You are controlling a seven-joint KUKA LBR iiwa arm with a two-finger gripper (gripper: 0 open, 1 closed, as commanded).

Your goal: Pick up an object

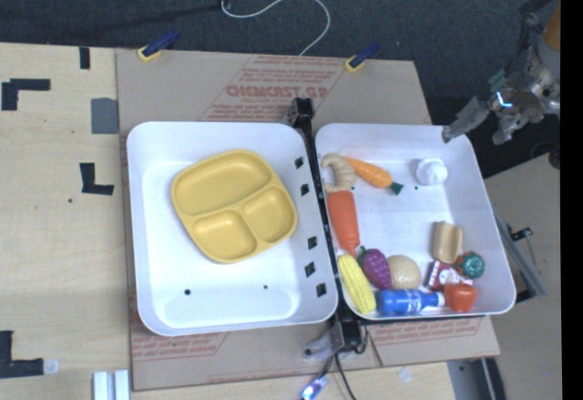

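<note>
Camera view: tool (496,120) sits at the far right, outside the right bin (474,207), just off that bin's upper-right corner and above counter (55,207) level. One grey finger (463,122) angles down-left toward the bin corner; the rest of the wrist is blurred, so can't tell whether the tool is open or closed. Nothing visible between the fingers.

Right bin contents, all clear of the tool:
- orange toy carrot (369,172) near the top, tilted, green tip at its lower right
- pale knobbly piece (339,170) just left of it, against the bin's left wall
- white cap-like piece (430,171) near the upper right, closest item to the tool
- long orange-red piece (343,218) along the left wall
- yellow corn cob (356,282) below that, at the lower left
- purple piece (375,268) beside the corn, touching a beige round piece (404,272)
- blue bottle (408,302) lying flat along the bottom wall
- tan bread-like piece (445,241) at the right
- small green-and-red ball (471,264) just below it
- red-and-white piece (444,276) and a red-orange piece (461,297) in the lower right corner

Left bin (155,234) holds a yellow three-compartment plate (234,205), sitting upper-centre, turned at an angle.

Both bins sit on a cardboard sheet (264,88) held by two blue-and-yellow clamps (158,45) at the top edge. White cable (273,6) loops across the dark floor above.
</note>
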